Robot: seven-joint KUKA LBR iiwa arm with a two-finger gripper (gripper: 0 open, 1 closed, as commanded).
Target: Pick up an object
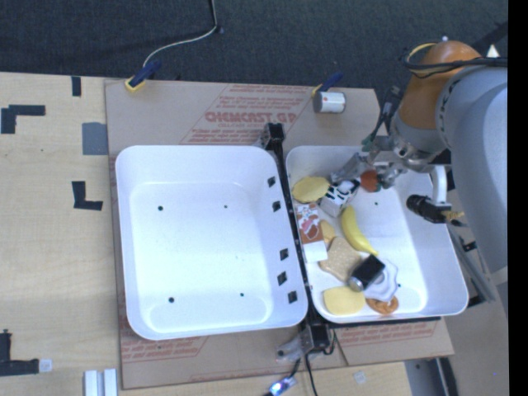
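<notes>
**Reaching into the right bin**

Nearest us, a yellow disc (343, 301) lies by the right bin (429, 258) front wall. We judge the gripper (356, 177) is descending on the black-and-white object (338, 195); finger state we cannot tell. Next: settle and close.

Two bins sit side by side on the bench: left bin (198, 238), right bin (429, 271). The banana (356, 229) and the other objects crowd the right bin's left half. The gripper (363, 172) is over that bin's far part.
</notes>
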